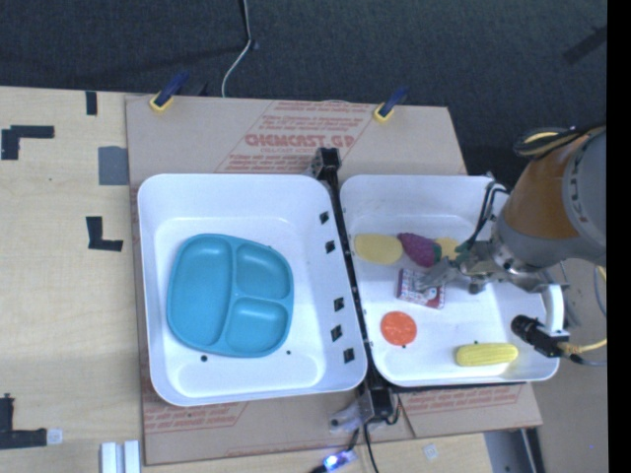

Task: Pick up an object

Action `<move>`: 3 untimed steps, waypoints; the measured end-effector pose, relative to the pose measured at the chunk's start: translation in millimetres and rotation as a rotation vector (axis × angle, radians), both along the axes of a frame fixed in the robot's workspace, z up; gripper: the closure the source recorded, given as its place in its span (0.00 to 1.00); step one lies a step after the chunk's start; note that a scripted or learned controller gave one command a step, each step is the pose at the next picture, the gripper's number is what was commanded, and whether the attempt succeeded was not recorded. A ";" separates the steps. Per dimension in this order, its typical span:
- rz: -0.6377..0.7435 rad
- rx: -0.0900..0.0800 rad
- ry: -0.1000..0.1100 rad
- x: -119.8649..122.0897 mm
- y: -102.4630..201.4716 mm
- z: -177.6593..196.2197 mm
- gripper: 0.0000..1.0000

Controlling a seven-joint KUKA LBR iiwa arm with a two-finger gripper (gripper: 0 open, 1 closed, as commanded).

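Toys lie scattered in the right bin (473, 187): a yellow lemon (378, 248), a purple piece (419, 249), a small red-and-grey packet (418, 289), an orange disc (398, 328) and a corn cob (485, 356). The gripper (441, 278) sits low beside the packet, perhaps touching it; whether it is spread or closed cannot be told. A blue divided plate (231, 295) rests in the left bin (158, 205).

Looked like a robotics lab: two white bins (158, 205) clamped on a cardboard sheet (296, 136), black tape marks (99, 233) on wooden bench, cable (237, 57) trailing at far side.
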State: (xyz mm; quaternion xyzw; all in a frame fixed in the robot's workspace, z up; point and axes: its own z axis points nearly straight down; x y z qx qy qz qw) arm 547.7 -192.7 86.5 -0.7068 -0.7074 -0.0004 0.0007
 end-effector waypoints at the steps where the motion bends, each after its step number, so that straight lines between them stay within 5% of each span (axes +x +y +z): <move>1: 0.001 0.000 -0.012 4.6 0.9 15.3 1.00; 3: -0.001 -0.003 -0.002 -3.1 -5.3 110.9 1.00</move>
